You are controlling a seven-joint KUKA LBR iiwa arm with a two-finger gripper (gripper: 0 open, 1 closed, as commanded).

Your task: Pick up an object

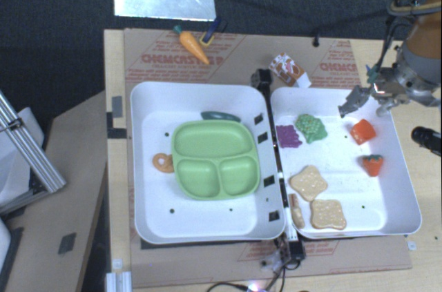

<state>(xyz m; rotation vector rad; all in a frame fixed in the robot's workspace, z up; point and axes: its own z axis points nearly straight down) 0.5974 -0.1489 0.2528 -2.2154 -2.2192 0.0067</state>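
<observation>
Gripper: the gripper (366,99) hangs over the far right part of the right bin (404,208); two dark fingers point down and left with a gap between them and nothing in the gap, so it reads as spread and empty.
Step in hand: by my reading, the approach before a grasp; nothing is lifted yet.
Nearest target: an orange-red block (362,131) lies on the bin floor just below the gripper, apart from the fingers.
Next move: likely a short shift toward the block, then a straight descent so the fingers straddle it before closing; the block looks small, so a poor line-up could nudge it aside.
Also close: a red toy with a green top (372,164) sits a little beyond the block, toward the bin's near side.
Left of the gripper: a green bumpy piece (311,128), with a purple cluster (288,137) just beside it.
Further down-left: two tan toast-like pieces (309,182) (327,214), and a thin tan stick (297,210) by the dividing wall.
Left bin: the left bin (148,215), well apart from the gripper, holds a green divided tray (215,158), a dark green item (221,117) at the tray's far edge, and a small tan ring (163,163).
Outside the bins: a red-and-white packet (289,70) and a carrot (193,46) lie on the board beyond.
</observation>
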